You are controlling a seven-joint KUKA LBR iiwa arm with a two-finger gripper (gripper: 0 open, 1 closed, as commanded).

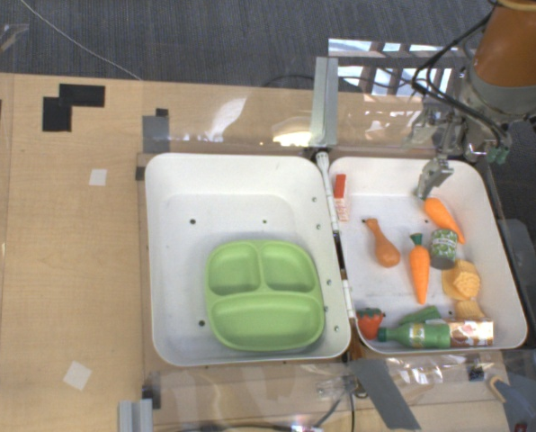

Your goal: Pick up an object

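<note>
Green divided plate [265,295] — left bin [174,241], wooden bench [61,268]

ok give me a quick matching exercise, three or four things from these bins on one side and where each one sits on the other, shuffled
Things:
1. green plate
2. green bottle
3. chicken leg
4. red and white tube

Places:
A. along the near wall of the right bin
B. in the left bin
C. against the right bin's left wall, far end
D. middle of the right bin, left of a carrot

Pairs: 1-B, 2-A, 3-D, 4-C

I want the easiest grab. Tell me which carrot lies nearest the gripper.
The upper carrot, tilted just below the gripper. The other carrot lies upright, lower, mid-bin.
</note>
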